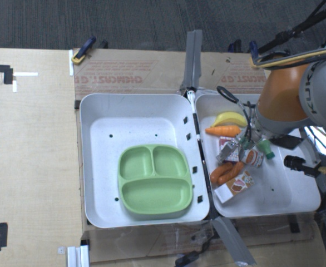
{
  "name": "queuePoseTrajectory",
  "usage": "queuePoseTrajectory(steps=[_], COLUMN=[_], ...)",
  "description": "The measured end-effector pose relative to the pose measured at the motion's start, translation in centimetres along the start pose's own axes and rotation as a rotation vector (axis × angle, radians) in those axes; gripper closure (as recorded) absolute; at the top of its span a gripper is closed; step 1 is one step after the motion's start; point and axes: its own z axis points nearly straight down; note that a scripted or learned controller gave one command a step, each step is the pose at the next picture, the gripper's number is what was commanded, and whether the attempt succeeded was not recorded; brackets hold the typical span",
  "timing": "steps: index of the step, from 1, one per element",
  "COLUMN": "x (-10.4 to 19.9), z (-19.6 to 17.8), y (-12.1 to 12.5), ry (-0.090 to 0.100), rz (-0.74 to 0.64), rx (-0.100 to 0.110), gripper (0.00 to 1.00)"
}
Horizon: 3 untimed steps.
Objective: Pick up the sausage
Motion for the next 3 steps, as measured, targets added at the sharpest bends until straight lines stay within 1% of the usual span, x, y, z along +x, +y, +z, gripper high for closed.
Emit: queuePoseTrajectory(steps=[1,2,3], x=[3.3,5.0,4.9], z=[0.0,0.0,-0.9], y=[-4.4,-8.5,-8.4], ry=[0.000,0.000,0.000], rz=[-0.085,-0.040,-0.035], rx=[0.000,0.000,-0.002], gripper=[0.00,0.00,1.00])
